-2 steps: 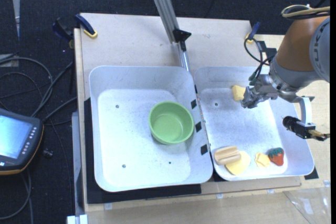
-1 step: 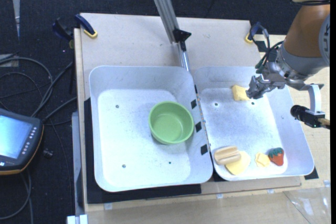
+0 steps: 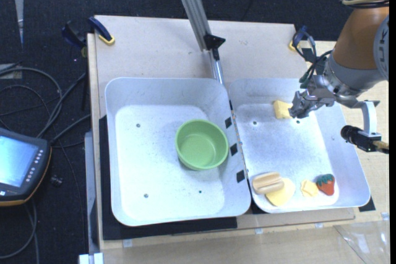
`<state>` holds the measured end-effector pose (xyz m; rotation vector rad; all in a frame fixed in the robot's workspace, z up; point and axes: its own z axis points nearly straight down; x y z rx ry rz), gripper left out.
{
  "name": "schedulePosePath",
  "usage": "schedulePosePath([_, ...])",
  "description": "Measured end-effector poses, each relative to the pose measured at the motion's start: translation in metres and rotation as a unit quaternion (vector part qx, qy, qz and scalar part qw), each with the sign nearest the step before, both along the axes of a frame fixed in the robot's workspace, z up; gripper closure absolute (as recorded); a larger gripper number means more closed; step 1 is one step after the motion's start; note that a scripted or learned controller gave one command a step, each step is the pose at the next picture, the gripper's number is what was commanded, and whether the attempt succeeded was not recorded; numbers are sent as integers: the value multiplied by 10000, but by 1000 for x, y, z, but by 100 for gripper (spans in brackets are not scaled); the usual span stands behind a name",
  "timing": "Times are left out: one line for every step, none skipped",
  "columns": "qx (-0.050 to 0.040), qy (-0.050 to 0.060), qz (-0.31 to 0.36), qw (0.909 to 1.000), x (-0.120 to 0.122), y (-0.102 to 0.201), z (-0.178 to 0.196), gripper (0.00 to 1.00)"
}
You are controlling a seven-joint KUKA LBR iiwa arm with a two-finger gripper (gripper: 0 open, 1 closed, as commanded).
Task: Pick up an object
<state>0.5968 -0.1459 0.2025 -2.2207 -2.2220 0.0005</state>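
Dark carpet surrounds a pale wooden bench (image 3: 161, 49), with loose black cables trailing across the floor and a handheld control pendant with a lit screen (image 3: 18, 165) lying at the left edge. An angled aluminium bar (image 3: 193, 0) runs down from the top of the view to the seam between two shallow white bins. Blue-and-yellow clamps (image 3: 99, 29) grip the bench at its far corners.

Sitting alone in the left white bin (image 3: 133, 136) is a round green plastic bowl (image 3: 201, 144), upright, towards the bin's right side and well apart from everything else.

Over in the right white bin (image 3: 291, 151), a small pale yellow block (image 3: 281, 109) lies near the far wall. The grey arm with its orange band (image 3: 365, 40) reaches in from the right, and its dark two-finger gripper (image 3: 301, 107) is low over the bin, just beside the yellow block on its right, possibly touching it. Whether the claw is apart or together cannot be told at this angle, and the block is not visibly between the fingers.

Along the near edge of the same bin sits a cluster: a toy hot dog in a tan bun (image 3: 267, 182), a flat yellow piece (image 3: 280, 193) touching it, a small yellow wedge (image 3: 309, 188), and a red toy strawberry with a green top (image 3: 326, 184) just beside the wedge. These lie well apart from the gripper, with bare bin floor between.
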Motion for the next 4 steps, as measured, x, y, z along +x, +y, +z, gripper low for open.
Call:
schedulePosePath([7, -4, 23, 10000, 8, 56, 9, 100])
schedulePosePath([9, -4, 25, 10000, 0, 118, 15, 100])
schedulePosePath([6, -2, 19, 10000, 7, 165, 19, 100])
schedulePosePath([6, -1, 18, 10000, 0, 207, 22, 100])
